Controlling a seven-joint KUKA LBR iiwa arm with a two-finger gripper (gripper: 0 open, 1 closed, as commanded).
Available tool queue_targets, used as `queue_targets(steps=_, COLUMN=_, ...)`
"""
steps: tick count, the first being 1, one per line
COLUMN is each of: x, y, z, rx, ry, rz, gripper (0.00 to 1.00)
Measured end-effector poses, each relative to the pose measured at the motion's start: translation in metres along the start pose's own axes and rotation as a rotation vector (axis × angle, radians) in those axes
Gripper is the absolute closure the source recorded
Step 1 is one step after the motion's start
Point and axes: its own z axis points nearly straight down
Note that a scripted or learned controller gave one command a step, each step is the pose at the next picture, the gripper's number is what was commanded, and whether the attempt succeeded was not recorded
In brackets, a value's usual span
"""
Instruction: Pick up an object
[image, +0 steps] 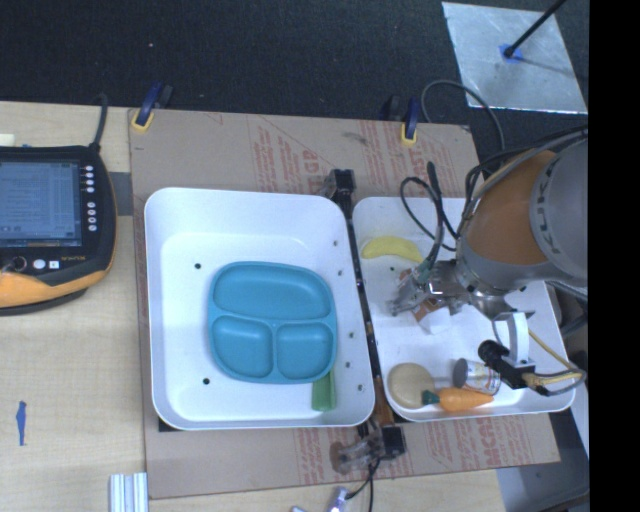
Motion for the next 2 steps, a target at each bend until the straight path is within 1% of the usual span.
queue_targets(steps=1, x=-0.001, y=0.0, z=-0.011, rx=0.001, ry=-0.002, rz=-0.002, gripper=1.0)
queue_targets(steps=2, x=0.044, y=0.074, z=-0.102, rx=-0.005, ry=0.001, rz=0.002, gripper=1.0)
